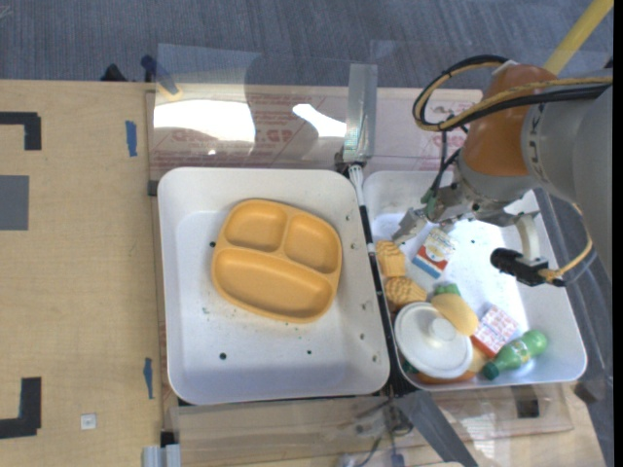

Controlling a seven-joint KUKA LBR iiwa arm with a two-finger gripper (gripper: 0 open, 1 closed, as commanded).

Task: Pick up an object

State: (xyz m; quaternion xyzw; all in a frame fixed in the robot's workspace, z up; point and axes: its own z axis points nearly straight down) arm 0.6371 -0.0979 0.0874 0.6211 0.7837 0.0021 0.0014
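Reaching arm (pixel 506 134): comes in from 3 o'clock, orange band over the right bin's 12 o'clock edge.
Gripper (pixel 424 218): over right bin (pixel 557 305), in its 10 o'clock part, near the wall shared with the left bin.
Claw state: cannot tell whether open or closed, or whether it grips anything.
Carton (pixel 434 252): white, blue and red, just at 5 o'clock of gripper. Nearest pick candidate. Touching or apart, cannot tell.
Waffles (pixel 393 261): two tan pieces along the bin's 9 o'clock wall, 7 o'clock of gripper.
Bowl (pixel 434 340): white, round, in the bin's 7 o'clock corner.
Yellow item (pixel 456 311): touching bowl at its 1 o'clock, small green bit at its upper end.
Packet (pixel 495 327): red and white, 3 o'clock of yellow item.
Bottle (pixel 517 351): green, lying flat at the bin's 5 o'clock, just beside packet.
Left bin (pixel 180 261): 9 o'clock of right bin, walls side by side.
Plate (pixel 277 258): orange, three compartments, mid left bin, well apart from gripper.
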